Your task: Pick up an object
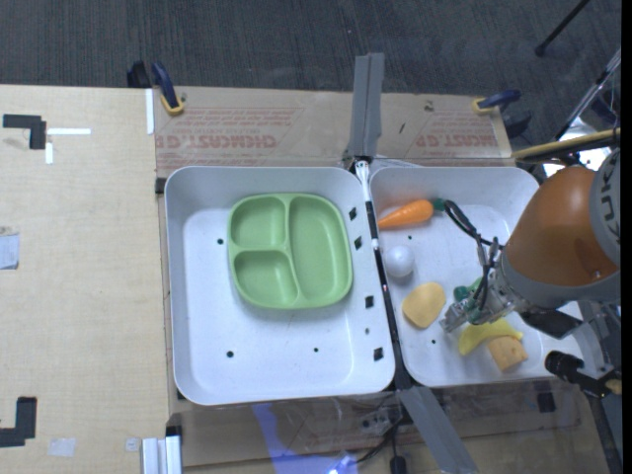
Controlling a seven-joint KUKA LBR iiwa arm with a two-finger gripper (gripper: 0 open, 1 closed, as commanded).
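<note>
Reaching in from right, grey arm [563,235] bends down into right bin [513,181], gripper [464,312] low between yellow potato-like piece [424,304] and banana [487,335]; finger state indiscernible.

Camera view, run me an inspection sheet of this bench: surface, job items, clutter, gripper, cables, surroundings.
Surface: two white bins, left bin and right bin, side by side on a wooden bench.
Job's things: carrot, white ball, yellow potato-like piece, banana and brown piece in the right bin.
Clutter: green divided plate in the left bin.
Grippers: gripper low over the right bin beside the banana; finger state unclear.
Cables: dark cable running to the wrist.
Surroundings: cardboard behind the bins, clamps, dark floor.
</note>
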